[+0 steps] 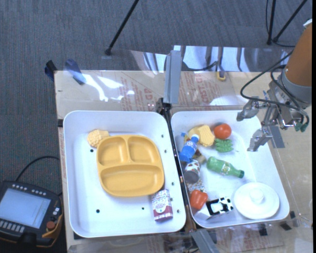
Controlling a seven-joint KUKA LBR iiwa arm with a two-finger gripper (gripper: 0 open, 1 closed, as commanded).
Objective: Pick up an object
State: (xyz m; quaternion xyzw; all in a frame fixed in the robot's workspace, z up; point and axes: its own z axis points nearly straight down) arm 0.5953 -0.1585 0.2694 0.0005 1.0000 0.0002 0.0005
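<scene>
1. Nearest the camera, off the tabletop's left corner, a control pendant with a pale screen sits on the dark carpet.
2. In the left bin, a small red-and-white can lies by the near right corner, just beside the near edge of a yellow divided plate.
3. Over to the right bin: a round white lid rests in the near right corner, and a black-and-white toy lies just left of it, with an orange pepper touching that toy's left side.
4. Moving farther in, a green bottle lies on its side near the middle of the right bin, neck pointing right.
5. A dark-topped jar stands left of the green bottle, close to the bin's left wall.
6. A blue bottle with a white cap leans just beyond the jar.
7. Farther still, a green leafy toy sits beside a red tomato, and a yellow waffle-like piece lies to their left.
8. Back in the left bin, a small yellow corn-like piece sits off the plate's far left corner.
9. And the hand hangs above the far right part of the right bin, fingers spread with nothing between them, well apart from the objects below.
10. The orange band of the arm rises at the far right.
</scene>
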